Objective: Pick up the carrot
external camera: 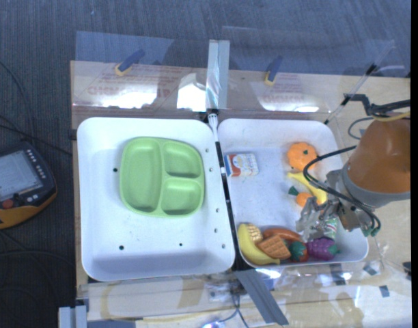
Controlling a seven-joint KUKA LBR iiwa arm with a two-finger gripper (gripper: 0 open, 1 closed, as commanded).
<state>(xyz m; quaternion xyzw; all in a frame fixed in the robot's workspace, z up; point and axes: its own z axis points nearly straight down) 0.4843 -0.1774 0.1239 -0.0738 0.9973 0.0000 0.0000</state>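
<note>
An orange carrot (279, 247) with a green end lies at the front of the right bin (263, 197), between a yellow banana (252, 244) and a purple grape bunch (322, 247). A red-brown piece (282, 234) rests against its far side. My gripper (318, 219) hangs low over the bin's right front part, just right of and behind the carrot and directly above the grapes. The wrist hides what lies straight below it.
Behind the gripper lie a round orange fruit (302, 154), a yellow piece (309, 184) and a small orange bit (301, 199). A small white carton (241, 164) sits near the bin divider. The left bin (100, 244) holds a green divided plate (162, 176).
</note>
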